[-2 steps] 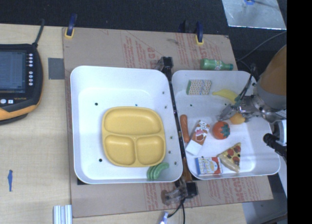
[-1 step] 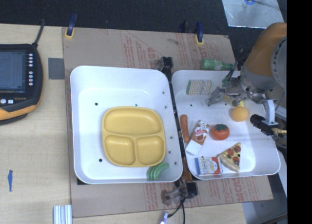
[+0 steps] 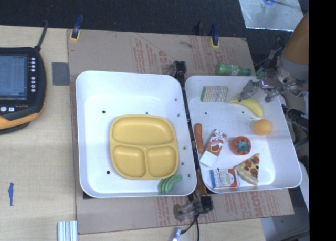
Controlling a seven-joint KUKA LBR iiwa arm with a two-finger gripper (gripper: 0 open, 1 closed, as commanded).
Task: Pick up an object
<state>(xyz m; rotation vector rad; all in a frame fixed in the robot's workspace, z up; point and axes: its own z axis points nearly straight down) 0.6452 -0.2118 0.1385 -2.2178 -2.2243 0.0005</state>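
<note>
My gripper [image 3: 251, 91] is at the far right corner of the right bin [image 3: 294, 177], low over the rim, and my fingers stand a little apart with nothing between them. Their tips are just beside the upper end of the toy banana [image 3: 251, 106], which lies flat on the bin floor; I cannot tell if they touch it. Near the banana, toward the bin's right wall, sits a small orange [image 3: 262, 127]. To the left of my gripper lies a small speckled sponge block [image 3: 214, 93]. Further down are a red tomato [image 3: 241, 145], a pizza slice [image 3: 250, 169], a small printed carton [image 3: 224, 178], a red and white packet [image 3: 213, 149] and a sausage [image 3: 198, 137] along the left wall. Outside the bin, behind it, lies a green bottle [image 3: 233, 69]. The left bin [image 3: 94, 85] holds a yellow divided tray [image 3: 143, 146] and a green pea pod [image 3: 170, 183] at its near edge.
</note>
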